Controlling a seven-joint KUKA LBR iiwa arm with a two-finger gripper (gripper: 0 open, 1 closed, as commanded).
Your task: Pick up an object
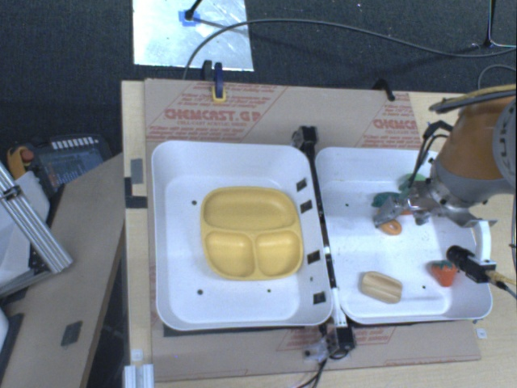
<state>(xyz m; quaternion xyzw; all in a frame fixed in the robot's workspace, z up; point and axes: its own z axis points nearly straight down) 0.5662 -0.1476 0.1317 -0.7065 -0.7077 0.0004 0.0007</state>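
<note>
Camera view: end effector (393, 214) is low in the right bin (347, 164), over an orange slice-like piece (392, 228) with a green item (383, 200) just beside it; grip state cannot tell. Likely lining up a pick there. Tan loaf-shaped object (380, 287) lies nearer the bin's front wall, long axis roughly along that wall. Yellow tray (248, 231) sits in the left bin (178, 217).

1. In the right bin (355, 176) I see open floor across its left and far parts.
2. The bread roll (380, 287) blocks the near middle.
3. An orange piece (392, 228) and a carrot-like toy (443, 274) crowd the right side under my arm (477, 152).
</note>
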